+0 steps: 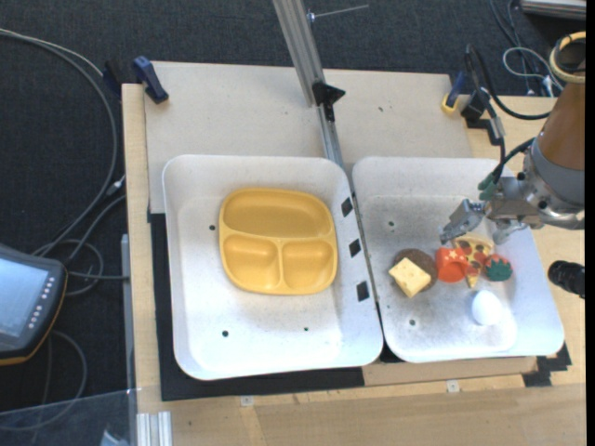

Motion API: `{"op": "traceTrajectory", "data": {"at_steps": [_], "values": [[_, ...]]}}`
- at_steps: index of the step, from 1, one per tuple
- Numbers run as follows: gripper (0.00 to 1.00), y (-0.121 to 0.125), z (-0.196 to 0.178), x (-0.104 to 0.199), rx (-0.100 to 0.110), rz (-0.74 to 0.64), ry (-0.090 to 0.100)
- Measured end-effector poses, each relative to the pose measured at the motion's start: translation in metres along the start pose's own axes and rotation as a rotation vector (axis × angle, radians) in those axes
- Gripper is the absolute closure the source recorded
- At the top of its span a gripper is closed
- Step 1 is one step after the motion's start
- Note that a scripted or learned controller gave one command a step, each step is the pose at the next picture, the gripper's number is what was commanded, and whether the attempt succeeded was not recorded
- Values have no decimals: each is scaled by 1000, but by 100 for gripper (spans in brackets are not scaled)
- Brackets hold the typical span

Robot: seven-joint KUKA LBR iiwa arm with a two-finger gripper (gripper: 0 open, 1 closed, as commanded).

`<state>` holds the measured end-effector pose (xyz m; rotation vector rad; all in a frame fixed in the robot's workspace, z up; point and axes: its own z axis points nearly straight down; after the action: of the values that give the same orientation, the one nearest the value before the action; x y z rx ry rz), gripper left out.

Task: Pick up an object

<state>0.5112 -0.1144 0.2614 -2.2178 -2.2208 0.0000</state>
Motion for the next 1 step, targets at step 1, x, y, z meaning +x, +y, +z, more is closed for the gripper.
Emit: {"op": "traceTrajectory", "data": {"at_steps": [1], "values": [[0, 0, 0, 0, -1, 0, 0]]}}
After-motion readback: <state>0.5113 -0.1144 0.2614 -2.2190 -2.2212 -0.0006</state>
